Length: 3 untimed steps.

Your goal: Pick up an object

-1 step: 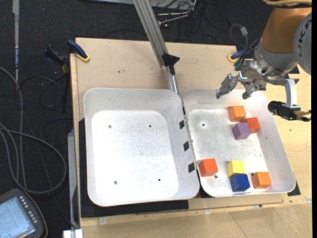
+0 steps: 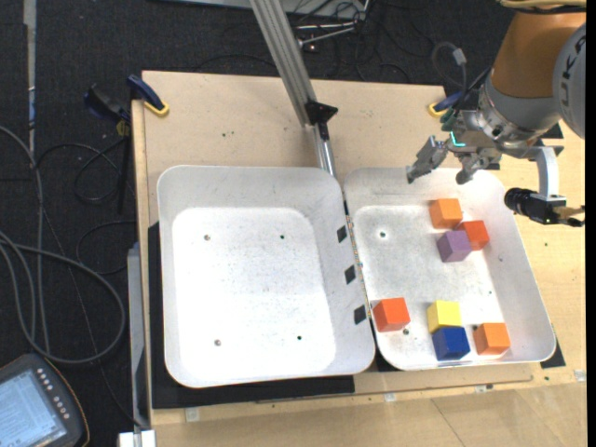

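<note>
The right bin (image 2: 521,277) holds several small blocks. An orange block (image 2: 445,212) lies near its far side, with a red-orange block (image 2: 475,234) and a purple block (image 2: 454,246) just in front of it. Along the near side sit an orange block (image 2: 391,313), a yellow block (image 2: 444,315), a blue block (image 2: 451,343) and another orange block (image 2: 491,338). My gripper (image 2: 451,161) hangs above the bin's far edge, up and slightly left of the far orange block. Its fingers (image 2: 425,161) are spread apart with nothing between them.
The left bin (image 2: 177,250) stands beside the right one on the wooden bench. A slanted metal pole (image 2: 284,49) crosses the back of the bench and ends near where the bins meet. Clamps (image 2: 147,96) sit at the bench's far corners.
</note>
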Each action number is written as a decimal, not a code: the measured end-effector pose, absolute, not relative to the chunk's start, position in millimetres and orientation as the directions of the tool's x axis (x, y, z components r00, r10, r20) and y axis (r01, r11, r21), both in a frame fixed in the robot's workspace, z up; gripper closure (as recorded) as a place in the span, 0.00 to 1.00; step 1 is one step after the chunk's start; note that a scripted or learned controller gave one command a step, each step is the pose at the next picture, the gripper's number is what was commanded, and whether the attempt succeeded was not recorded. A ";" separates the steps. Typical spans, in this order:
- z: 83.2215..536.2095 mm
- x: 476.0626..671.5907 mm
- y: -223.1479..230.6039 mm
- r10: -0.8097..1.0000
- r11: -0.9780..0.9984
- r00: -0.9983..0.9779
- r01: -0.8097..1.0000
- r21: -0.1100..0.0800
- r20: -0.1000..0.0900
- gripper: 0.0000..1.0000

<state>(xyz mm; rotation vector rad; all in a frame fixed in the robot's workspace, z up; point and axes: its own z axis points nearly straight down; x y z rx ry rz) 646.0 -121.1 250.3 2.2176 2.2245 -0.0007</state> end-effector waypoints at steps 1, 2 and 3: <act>197.6 649.1 -130.5 1.000 -0.001 0.001 1.000 -0.005 -0.001 0.00; 133.5 646.7 -126.2 1.000 0.000 0.000 1.000 -0.007 0.001 0.00; 92.5 645.9 -125.4 1.000 0.000 0.000 1.000 -0.005 0.000 0.00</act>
